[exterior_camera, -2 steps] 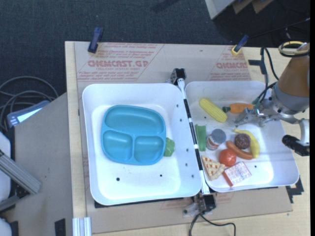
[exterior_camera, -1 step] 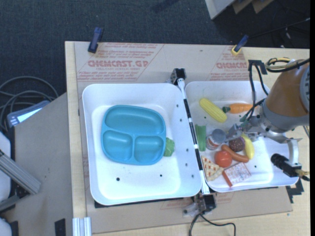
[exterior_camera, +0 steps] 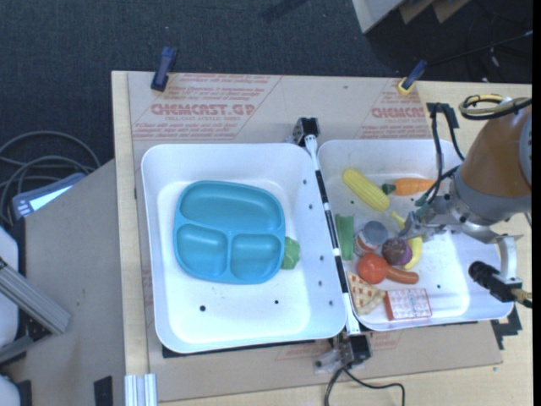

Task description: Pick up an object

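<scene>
Toy food lies crowded in the right bin [exterior_camera: 473,307], and your gripper [exterior_camera: 412,227] hangs low just beside the purple piece [exterior_camera: 396,249] there, probably to take it, though I cannot tell its state or see anything held.

1 fixed camera overhead, slanted down on both bins [exterior_camera: 161,227].

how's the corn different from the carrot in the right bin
The corn is yellow and thicker; the carrot is orange and slimmer. The corn lies slanted, running down toward the right, while the carrot lies nearly level, with a green end at its left. Both are toy foods lying near the far side of the right bin.
</scene>
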